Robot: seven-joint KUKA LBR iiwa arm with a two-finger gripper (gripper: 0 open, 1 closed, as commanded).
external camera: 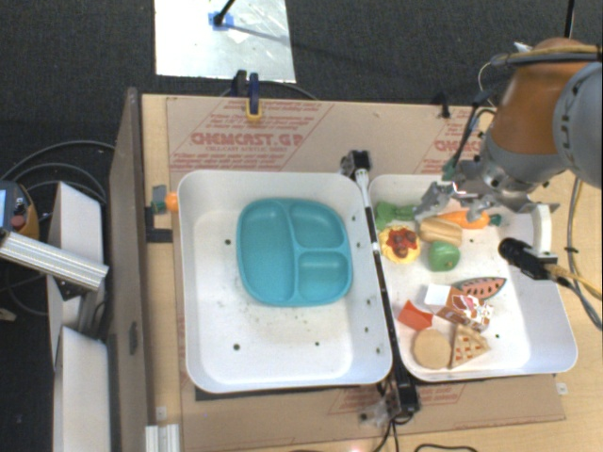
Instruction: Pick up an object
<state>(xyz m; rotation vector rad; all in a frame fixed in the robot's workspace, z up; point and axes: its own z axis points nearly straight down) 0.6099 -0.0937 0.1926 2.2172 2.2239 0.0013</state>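
My gripper (455,196) hangs over the back of the right bin (556,342), just above a tan bread roll (440,231) and an orange carrot (468,219). Nothing shows as held. In front of them lie a green apple (443,255), a yellow piece with red berries (400,243) and a green vegetable (392,213). Nearer the front are a watermelon slice (481,287), a white cube (435,295), a red piece (415,315), a round cookie (431,349) and a pizza slice (469,347).
The left bin (212,347) holds a teal divided plate (293,252). A ridge (375,271) separates the two bins. The grey and orange arm (542,111) fills the space above the right bin's back right corner.
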